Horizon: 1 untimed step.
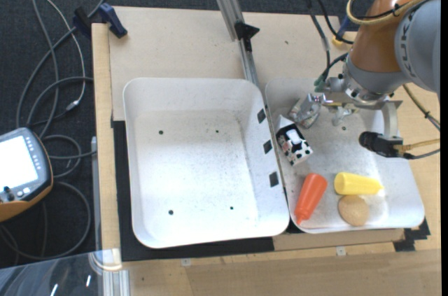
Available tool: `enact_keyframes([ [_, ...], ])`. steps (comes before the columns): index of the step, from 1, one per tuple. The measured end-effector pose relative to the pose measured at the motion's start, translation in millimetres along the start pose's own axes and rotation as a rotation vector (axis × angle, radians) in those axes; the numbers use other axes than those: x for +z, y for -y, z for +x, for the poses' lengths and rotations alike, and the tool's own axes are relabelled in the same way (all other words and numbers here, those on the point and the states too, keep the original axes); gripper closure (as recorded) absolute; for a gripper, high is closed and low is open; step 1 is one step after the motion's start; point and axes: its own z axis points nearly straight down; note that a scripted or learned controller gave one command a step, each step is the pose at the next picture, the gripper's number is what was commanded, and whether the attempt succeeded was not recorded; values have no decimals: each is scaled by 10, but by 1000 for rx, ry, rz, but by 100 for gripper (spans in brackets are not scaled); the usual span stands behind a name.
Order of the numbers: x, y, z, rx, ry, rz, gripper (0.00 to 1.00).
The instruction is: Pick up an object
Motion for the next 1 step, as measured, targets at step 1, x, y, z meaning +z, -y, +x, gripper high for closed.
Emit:
enact_keyframes([
  [1, 449, -41, 19, -1, -4, -14, 0],
])
